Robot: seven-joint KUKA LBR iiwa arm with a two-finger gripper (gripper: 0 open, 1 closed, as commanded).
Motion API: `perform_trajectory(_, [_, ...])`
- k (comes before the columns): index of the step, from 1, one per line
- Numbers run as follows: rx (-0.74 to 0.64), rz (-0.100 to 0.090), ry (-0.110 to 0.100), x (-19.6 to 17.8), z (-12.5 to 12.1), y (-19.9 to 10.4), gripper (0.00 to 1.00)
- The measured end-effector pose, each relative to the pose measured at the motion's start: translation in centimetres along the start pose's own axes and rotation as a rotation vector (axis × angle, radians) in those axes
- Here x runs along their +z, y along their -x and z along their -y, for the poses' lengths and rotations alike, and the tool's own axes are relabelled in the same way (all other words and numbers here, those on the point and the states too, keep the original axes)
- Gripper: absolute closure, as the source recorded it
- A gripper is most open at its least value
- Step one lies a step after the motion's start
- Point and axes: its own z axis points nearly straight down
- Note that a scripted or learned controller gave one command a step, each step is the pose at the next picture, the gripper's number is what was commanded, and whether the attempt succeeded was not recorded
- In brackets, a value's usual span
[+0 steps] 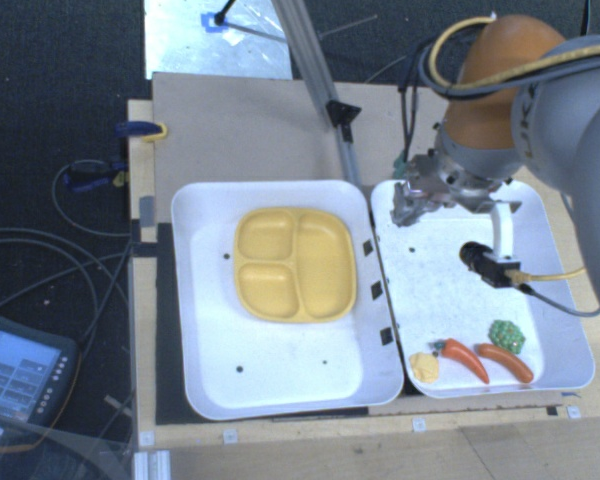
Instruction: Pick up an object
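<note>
Several small toy foods lie in the right bin [555, 268], along its near edge: a pale yellow piece [424, 368], an orange-red carrot-like piece [465, 358], a second orange-red piece [506, 363] and a green bumpy piece [507, 335]. My gripper [412, 206] hangs over the far left corner of that bin, well away from the foods. Nothing shows beneath it but bare white bin floor.
A yellow divided plate [295, 264] lies in the left bin [210, 368]. A black part on a white bracket [485, 261] with a yellow cable juts from the wrist over the right bin. A slanted metal pole [315, 63] stands behind the bins.
</note>
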Motion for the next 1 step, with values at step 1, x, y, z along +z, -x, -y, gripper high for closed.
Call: perform_trajectory(1, [0.000, 0.000, -0.001, -0.35, -1.44, -4.56, 1.00])
